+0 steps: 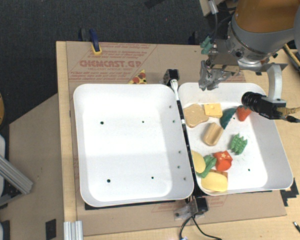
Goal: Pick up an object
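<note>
Hovering at the right bin's [275, 134] far rim, hand [208, 82] state impossible to tell; tan cracker [194, 115] just below, toward the camera.

Two bins sit side by side on the worktop [65, 134]. The left bin [90, 134] touches the right bin [275, 154] along the middle. All the toy foods lie in the right bin: a cookie [194, 115] and cheese [213, 110] at the back, a bread roll [212, 134] in the middle, a tomato [223, 160] and lemon [214, 182] in front.
</note>
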Controlling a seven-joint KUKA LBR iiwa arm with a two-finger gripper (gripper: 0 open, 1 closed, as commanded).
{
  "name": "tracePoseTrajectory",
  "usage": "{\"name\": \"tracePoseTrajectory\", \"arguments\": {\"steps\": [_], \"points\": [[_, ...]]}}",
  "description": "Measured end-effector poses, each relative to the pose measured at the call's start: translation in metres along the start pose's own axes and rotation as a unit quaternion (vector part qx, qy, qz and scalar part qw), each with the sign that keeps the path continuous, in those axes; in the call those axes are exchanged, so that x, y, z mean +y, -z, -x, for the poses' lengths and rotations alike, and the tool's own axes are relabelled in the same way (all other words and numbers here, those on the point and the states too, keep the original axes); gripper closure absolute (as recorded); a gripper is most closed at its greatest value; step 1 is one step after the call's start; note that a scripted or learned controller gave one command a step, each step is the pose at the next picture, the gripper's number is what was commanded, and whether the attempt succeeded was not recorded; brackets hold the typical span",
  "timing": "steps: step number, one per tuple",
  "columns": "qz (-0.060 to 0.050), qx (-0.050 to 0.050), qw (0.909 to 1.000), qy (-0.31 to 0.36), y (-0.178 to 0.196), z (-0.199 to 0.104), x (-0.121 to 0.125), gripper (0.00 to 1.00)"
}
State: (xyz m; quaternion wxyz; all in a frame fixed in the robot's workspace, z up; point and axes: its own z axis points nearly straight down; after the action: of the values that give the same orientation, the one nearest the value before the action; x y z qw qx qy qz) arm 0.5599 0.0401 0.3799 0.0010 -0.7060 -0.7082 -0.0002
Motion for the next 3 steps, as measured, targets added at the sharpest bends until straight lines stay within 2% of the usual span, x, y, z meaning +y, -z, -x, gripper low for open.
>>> {"name": "tracePoseTrajectory", "arguments": {"steps": [1,2,3], "points": [[0.007,0.001,1.0,0.002,0.1,-0.061,-0.021,1.0],[-0.004,-0.001,1.0,0.001,0.01,-0.113,-0.035,1.0],[-0.002,-0.001,1.0,-0.001,0.004,-0.1,-0.082,1.0]]}}
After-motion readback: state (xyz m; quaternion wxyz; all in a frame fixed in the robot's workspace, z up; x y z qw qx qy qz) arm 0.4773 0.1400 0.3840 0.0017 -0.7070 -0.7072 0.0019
